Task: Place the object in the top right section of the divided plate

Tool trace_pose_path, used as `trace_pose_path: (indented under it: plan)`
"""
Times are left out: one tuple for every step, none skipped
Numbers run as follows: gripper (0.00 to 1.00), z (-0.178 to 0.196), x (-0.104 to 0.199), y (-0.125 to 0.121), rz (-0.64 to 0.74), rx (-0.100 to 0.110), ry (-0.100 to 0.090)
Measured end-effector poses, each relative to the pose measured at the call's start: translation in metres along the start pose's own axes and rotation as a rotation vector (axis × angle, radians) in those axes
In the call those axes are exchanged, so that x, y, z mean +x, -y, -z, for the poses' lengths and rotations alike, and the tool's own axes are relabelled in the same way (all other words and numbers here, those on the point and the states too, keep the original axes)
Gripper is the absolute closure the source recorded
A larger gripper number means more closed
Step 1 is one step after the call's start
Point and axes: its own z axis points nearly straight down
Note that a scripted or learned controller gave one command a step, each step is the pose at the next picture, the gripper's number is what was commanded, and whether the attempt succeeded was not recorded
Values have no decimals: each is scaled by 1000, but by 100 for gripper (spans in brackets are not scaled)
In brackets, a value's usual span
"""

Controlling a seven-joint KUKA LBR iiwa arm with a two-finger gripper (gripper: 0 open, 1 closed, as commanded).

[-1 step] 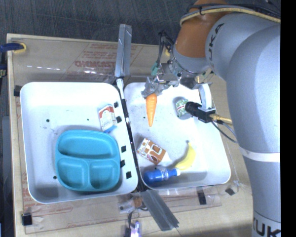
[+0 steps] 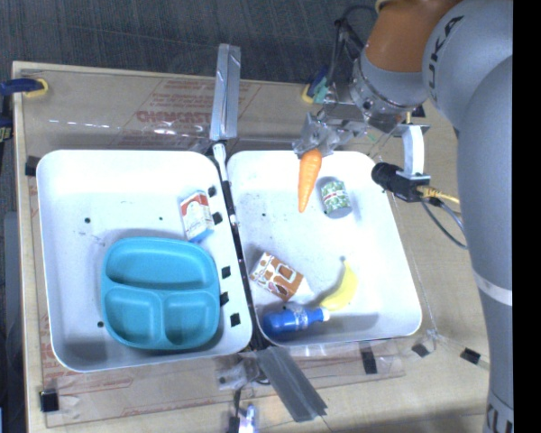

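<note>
Jaws [image 2: 314,144] closed on carrot [image 2: 308,179], dangling upright over far edge of right bin [image 2: 392,242]. In left bin [image 2: 63,206], blue plate [image 2: 162,293] near carton [image 2: 195,215]. Below carrot: can [image 2: 334,197], banana [image 2: 340,289], bottle [image 2: 293,319], packet [image 2: 277,276].

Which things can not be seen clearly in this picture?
- End effector: its tips merge with the carrot top, too small to judge the grip.
- Can label: too small to read.
- Carton print: blurred.
- Bottle: lower side hidden by the bin wall.
- Arm: cut off by the top edge.
</note>
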Motion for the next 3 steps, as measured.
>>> trace_pose_path:
  plan:
    - [100, 117, 4, -20, 76, -1, 0]
    - [100, 23, 84, 20, 304, 4, -1]
    - [100, -68, 169, 45, 387, 3, 1]
